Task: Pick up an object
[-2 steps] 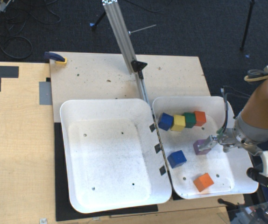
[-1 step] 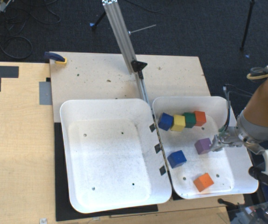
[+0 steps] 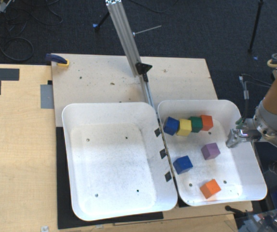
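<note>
Dark carpet with loose cables lies behind my bench (image 3: 186, 79), and two white bins sit on it side by side. My gripper (image 3: 236, 137) hangs at the right edge of the right bin (image 3: 247, 178), up above the rim. I can't tell if it is wide or narrow, because it is small and blurry from here. I see nothing in it.

Closest to it is the purple block (image 3: 210, 151), just beside it and a bit lower in my view. That block sits alone, apart from the others, so I think it is the best one to go for. I should come straight down over its middle and line up with its flat sides before I squeeze.

Farther off, an orange block (image 3: 210, 188) and a blue block (image 3: 182, 164) also sit alone. Four blocks (image 3: 188, 124) touch in a row near the top; those look hard to grab. The left bin (image 3: 80, 111) is farthest away.
</note>
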Robot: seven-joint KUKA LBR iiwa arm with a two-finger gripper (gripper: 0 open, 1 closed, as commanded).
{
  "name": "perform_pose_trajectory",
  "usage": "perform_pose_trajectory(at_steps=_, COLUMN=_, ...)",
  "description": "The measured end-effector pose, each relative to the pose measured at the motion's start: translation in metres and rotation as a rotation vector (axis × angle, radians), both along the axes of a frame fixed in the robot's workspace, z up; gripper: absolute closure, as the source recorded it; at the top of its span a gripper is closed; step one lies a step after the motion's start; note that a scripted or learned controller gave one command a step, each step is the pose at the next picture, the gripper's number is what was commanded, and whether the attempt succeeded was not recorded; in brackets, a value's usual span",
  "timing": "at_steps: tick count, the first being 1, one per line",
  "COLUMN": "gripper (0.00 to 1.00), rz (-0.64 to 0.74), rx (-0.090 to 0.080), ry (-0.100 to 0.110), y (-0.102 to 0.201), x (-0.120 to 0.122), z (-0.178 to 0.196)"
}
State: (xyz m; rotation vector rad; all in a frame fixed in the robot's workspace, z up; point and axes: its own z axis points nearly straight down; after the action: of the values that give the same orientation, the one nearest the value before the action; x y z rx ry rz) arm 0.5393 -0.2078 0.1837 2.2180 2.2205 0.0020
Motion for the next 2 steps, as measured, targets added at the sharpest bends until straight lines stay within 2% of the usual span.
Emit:
perform_pose_trajectory(at_steps=1, gripper=1.00, rz=0.000, rx=0.000, ry=0.000, y=-0.001, x=0.001, z=0.053)
perform_pose_trajectory(at_steps=2, gripper=1.00, rz=0.003, rx=0.004, ry=0.006, y=0.054, x=-0.005, z=0.048)
